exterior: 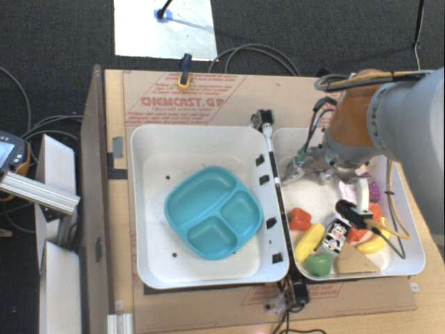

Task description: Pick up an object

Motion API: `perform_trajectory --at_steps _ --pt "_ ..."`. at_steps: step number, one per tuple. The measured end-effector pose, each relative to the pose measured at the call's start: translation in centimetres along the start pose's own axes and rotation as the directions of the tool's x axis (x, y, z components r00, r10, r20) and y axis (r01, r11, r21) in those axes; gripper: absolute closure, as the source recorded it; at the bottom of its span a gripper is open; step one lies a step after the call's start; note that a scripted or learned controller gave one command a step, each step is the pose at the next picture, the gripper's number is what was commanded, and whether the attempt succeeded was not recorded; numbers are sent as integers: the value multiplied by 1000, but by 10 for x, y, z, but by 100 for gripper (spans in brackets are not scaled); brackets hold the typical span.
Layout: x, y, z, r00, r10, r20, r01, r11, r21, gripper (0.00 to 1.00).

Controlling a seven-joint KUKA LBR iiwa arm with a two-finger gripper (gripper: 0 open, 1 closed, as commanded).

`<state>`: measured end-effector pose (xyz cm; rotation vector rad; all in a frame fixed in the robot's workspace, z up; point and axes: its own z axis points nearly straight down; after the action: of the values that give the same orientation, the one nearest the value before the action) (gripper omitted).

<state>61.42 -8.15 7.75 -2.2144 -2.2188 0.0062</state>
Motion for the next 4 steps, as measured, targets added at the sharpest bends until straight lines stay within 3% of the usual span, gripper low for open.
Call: perform_trajectory --at_steps 1,2,3,4 --pt "-51 -24 -50 1000 2 3 -2 1000 -9 0" --pt "-87 59 -25 1000 -4 7 4 1000 -21 0" --pt "-86 59 -40 1000 -5 7 5 1000 -28 100" --pt "-86 59 -39 1000 -6 7 6 1000 -27 0"
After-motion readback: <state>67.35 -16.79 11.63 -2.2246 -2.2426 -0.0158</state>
